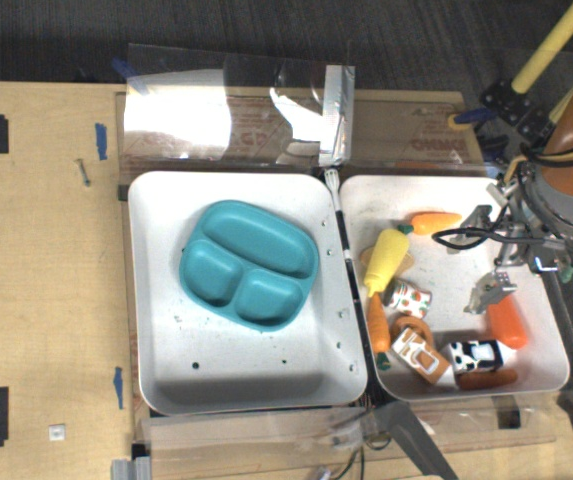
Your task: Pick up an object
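Observation:
The right bin (pixel 466 190) holds several small items. Among them are a yellow bottle shape (pixel 386 258), an orange carrot-like piece (pixel 434 222) and a red-orange piece (pixel 507 322). A black-and-white toy (pixel 476 353) lies near the front. My gripper (pixel 489 296) hangs low over the bin's right side, just left of and above the red-orange piece. I see nothing held in it. The wrist and cables hide part of the bin's right wall.
The left bin (pixel 156 218) holds a teal divided tray (pixel 249 263). In the right bin also lie a thin orange stick (pixel 377 324), a small white-orange box (pixel 409 298), a brown-white pack (pixel 418 354) and a dark red sausage shape (pixel 488 376). Bare floor shows around the bin's middle.

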Robot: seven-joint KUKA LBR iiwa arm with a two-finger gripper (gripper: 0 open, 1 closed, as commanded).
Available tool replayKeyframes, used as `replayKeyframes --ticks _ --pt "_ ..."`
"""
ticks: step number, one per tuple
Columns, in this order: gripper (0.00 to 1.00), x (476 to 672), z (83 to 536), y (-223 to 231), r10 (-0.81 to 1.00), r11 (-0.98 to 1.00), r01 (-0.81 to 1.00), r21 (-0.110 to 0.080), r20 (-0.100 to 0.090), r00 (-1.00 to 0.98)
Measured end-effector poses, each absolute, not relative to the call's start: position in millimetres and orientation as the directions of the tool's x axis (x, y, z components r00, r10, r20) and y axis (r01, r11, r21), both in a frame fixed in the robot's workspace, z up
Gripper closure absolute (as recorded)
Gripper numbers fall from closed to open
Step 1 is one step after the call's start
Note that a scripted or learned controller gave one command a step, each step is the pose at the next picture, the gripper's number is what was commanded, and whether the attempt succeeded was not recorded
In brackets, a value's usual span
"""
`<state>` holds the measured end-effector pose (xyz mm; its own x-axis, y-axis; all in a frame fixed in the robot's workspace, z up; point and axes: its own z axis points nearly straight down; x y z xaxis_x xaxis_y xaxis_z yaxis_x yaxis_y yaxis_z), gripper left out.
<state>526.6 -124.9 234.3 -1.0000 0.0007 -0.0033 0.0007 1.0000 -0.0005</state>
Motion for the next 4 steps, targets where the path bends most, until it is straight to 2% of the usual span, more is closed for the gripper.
replayKeyframes --ticks 1,2,3,4 --pt "0.00 532.9 99 -130 -0.055 0.998 -0.055 -0.002 -0.009 -0.998" --pt "0.00 560.7 95 -157 -0.107 0.994 -0.107 -0.002 -0.006 -0.994" --pt "0.00 492.1 90 -182 -0.241 0.970 -0.241 -0.009 -0.020 -0.970" --pt "1.00 495.0 100 -181 -0.243 0.970 -0.243 -0.012 -0.026 -0.970"
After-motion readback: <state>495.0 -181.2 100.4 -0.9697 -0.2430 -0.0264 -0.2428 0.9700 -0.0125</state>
